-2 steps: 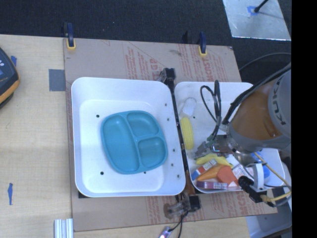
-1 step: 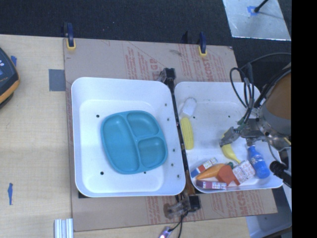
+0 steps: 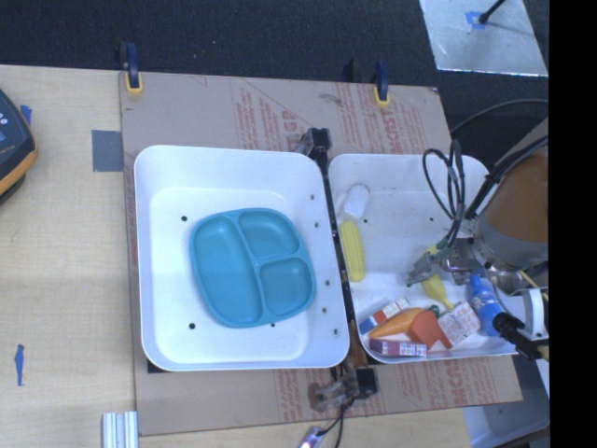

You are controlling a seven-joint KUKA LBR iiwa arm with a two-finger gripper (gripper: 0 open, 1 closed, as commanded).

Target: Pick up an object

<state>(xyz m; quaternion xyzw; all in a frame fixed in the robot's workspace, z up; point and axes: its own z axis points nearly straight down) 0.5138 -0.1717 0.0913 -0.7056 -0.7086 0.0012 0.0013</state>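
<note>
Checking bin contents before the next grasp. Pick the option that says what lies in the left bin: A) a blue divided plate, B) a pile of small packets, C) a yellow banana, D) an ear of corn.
A: the blue divided plate lies flat in the left bin, while the corn and the small packets lie in the right bin.

The arm (image 3: 519,203) is cut off at the right, so its upper links go unseen. It covers the right bin's (image 3: 392,171) far right wall and part of a yellow object (image 3: 437,290) beneath the gripper (image 3: 431,269). Whether the jaws are parted is unclear. A device (image 3: 13,147) at the left edge is cropped. Labels on the packets (image 3: 401,347) are too small to read.
</note>
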